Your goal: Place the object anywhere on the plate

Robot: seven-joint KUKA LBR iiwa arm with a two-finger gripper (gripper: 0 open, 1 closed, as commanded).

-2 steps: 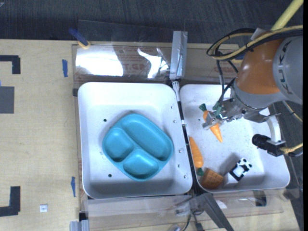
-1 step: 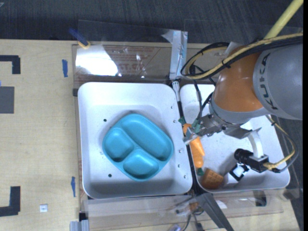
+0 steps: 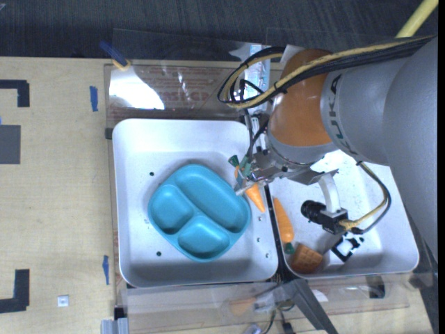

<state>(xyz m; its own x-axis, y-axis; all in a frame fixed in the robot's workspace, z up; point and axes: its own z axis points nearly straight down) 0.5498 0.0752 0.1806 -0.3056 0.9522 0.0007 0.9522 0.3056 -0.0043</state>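
scene: a pale wooden surface point(image 3: 49, 186) seen from above at a slant, bearing two shallow white bins side by side.
left bin point(image 3: 139, 152): holds a blue plate point(image 3: 199, 211) with three hollows, lying flat and turned at an angle, near the middle of the bin.
right bin point(image 3: 389, 249): partly hidden under the arm.
arm point(image 3: 375, 103): grey with an orange band, reaching in from the right and ending over the rim the two bins share.
pincer point(image 3: 249, 178): low over that shared rim, just beside the plate's right edge; i cannot tell how far open it is, or whether it has hold of anything.
carrot point(image 3: 256, 198): small and orange with a green top, right at the pincer, over the shared rim; just beside the plate, not on it.
second carrot point(image 3: 282, 221): longer, lying in the right bin along its left wall, near the first.
brown lump point(image 3: 306, 257): in the right bin's near left corner, just below the second carrot; too blurred to name.
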